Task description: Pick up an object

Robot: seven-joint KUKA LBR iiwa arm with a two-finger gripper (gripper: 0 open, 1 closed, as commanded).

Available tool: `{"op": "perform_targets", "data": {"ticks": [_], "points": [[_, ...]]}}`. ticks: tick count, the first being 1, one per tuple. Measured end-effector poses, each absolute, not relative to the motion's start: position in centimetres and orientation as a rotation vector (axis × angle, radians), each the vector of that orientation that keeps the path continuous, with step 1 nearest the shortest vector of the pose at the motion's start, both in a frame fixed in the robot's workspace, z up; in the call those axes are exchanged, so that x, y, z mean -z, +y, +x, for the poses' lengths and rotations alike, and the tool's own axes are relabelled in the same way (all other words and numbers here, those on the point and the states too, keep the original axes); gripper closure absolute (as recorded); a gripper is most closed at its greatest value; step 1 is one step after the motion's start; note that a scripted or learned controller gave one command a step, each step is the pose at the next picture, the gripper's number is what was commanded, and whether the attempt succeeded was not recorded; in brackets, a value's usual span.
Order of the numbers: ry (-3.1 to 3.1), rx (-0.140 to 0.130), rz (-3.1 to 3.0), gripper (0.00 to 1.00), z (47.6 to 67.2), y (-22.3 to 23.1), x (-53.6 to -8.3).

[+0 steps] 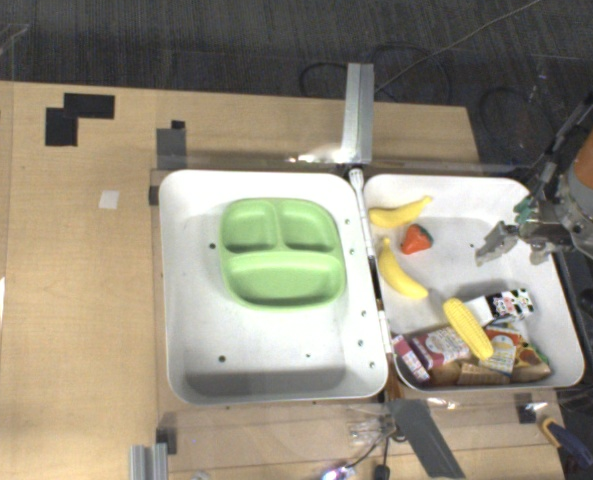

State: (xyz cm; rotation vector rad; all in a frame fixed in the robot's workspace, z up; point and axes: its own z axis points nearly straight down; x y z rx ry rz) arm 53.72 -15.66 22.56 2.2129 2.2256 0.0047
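End effector (pixel 504 242) above right bin (pixel 456 190) — bananas (pixel 400 273), strawberry (pixel 415 238), corn (pixel 468 327) nearby

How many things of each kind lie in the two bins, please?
Bananas: 2
Strawberry: 1
Corn cob: 1
Green divided plate: 1
Packets and cartons at the right bin's front, partly overlapping: about 4
Total: about 9

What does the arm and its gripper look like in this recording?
The arm enters at the right edge: a grey rounded body with an orange band above the wrist. The gripper is grey metal, angular, with dark fittings near the wrist. Dark thin cables or rods run up along it. No markings are legible.
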Motion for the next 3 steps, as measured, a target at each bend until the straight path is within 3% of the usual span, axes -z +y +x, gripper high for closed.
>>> {"op": "perform_targets", "data": {"ticks": [1, 2, 3], "points": [[2.135, -0.007, 2.299, 0.0, 57.1, -14.5, -23.6], [2.308, -0.004, 2.128, 0.0, 58.4, -11.5, -16.3], [2.327, -0.01, 2.099, 0.0, 65.6, -9.7, -8.9]]}}
